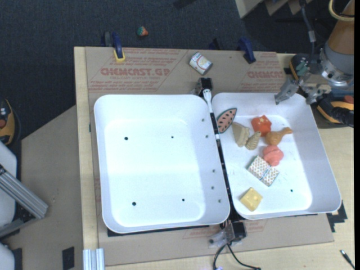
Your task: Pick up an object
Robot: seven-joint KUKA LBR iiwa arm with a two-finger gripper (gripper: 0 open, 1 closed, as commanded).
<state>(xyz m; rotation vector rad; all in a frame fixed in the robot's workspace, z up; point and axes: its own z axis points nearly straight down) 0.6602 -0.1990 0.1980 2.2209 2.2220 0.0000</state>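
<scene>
While two bins (pixel 112 117) sit, seven objects (right bin (pixel 315 151)) cluster.

You see two bins (pixel 152 156) of smooth white plastic with a soft sheen, resting on a matt brown board (pixel 169 66) that looks like cardboard or paper-faced sheet, printed in red. The gripper (pixel 292 89) looks like dull grey metal, the arm (pixel 343 38) above it smooth with an orange band. Below the bench, the floor (pixel 84 10) looks like rough dark carpet.
</scene>
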